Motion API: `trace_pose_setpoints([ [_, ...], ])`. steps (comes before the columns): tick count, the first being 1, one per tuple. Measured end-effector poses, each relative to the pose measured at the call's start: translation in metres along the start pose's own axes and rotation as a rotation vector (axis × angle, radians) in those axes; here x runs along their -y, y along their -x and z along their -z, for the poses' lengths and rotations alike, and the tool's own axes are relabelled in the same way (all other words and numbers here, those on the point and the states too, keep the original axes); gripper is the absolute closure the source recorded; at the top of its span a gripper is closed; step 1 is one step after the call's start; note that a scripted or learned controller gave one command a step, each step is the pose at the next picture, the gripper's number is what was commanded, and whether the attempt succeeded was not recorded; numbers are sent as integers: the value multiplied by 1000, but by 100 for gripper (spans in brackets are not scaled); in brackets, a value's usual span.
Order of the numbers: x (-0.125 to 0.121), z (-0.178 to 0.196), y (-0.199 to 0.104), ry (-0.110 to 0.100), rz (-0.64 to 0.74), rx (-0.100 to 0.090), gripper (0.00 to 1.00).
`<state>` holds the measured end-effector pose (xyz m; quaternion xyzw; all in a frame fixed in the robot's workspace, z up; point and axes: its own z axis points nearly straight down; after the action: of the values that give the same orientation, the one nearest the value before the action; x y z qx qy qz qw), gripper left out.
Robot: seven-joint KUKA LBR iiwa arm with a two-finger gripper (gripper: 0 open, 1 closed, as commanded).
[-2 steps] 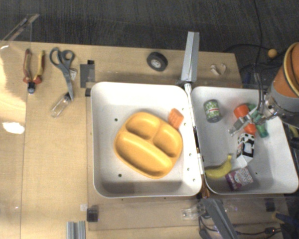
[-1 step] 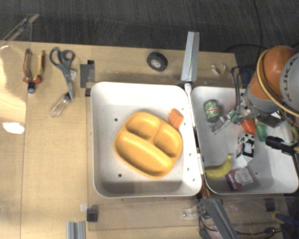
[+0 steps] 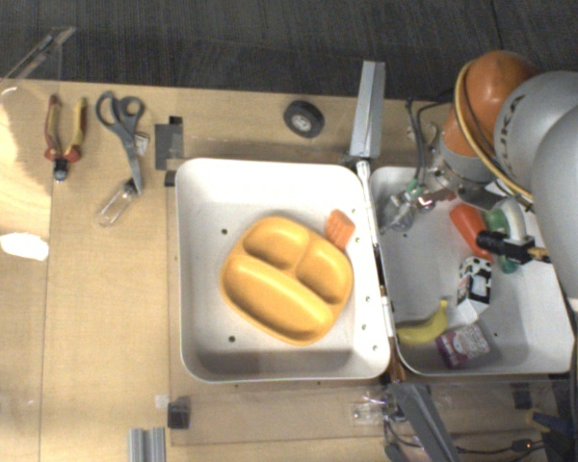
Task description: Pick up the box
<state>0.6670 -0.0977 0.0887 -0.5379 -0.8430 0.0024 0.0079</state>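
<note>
Lying in the left bin (image 3: 197, 258), a yellow divided tray (image 3: 287, 279) touches a small orange block (image 3: 339, 226). In the right bin (image 3: 397, 287), a banana (image 3: 423, 325), a purple box (image 3: 461, 345) at the near edge and a black-and-white carton (image 3: 477, 280) sit below the arm (image 3: 539, 133), its gripper (image 3: 411, 200) state impossible to tell.

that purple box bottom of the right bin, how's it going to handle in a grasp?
The purple box looks small and probably light. Its crumpled look suggests thin card that may crush. It lies beside the banana against the bin wall, so it may wedge.
</note>
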Motion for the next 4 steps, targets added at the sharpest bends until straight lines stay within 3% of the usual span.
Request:
trace_pose_setpoints([
  [1, -1, 11, -1, -1, 6, 0, 100],
  [2, 46, 162, -57, 20, 311, 19, 100],
  [3, 13, 95, -152, 18, 114, 13, 100],
  [4, -53, 96, -134, 17, 29, 13, 100],
])
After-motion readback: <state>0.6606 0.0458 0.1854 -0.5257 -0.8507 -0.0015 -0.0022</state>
